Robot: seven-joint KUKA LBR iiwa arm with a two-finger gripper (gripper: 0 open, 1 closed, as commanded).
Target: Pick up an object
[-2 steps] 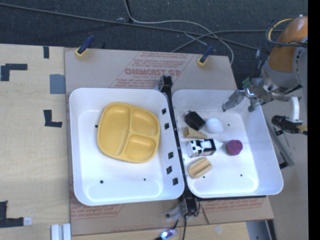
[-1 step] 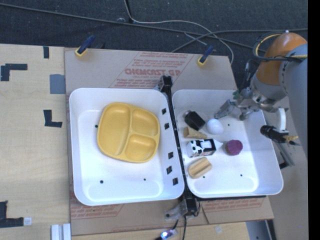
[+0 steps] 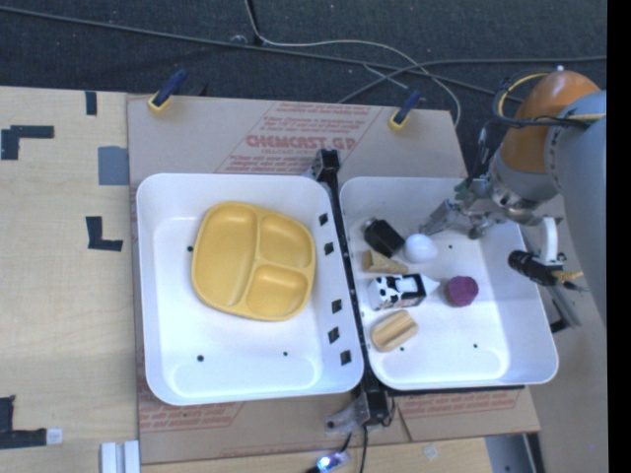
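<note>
The right bin (image 3: 513, 363) holds several small objects. These are a black piece (image 3: 383, 236), a white ball (image 3: 421, 247), a tan wedge (image 3: 383, 262), a black-and-white cow-patterned block (image 3: 398, 290), a purple ball (image 3: 460, 290) and a tan bread-like piece (image 3: 393, 330). My gripper (image 3: 456, 216) hangs over the bin's upper right part, just up and right of the white ball. It is seen from above, and nothing shows in its grasp.
A yellow divided plate (image 3: 252, 260) lies in the left bin (image 3: 168, 363). A black divider (image 3: 340, 264) runs between the bins. The grey arm with its orange band (image 3: 540, 116) comes in over the right bin's far right corner. Cables (image 3: 325, 42) trail behind the bench.
</note>
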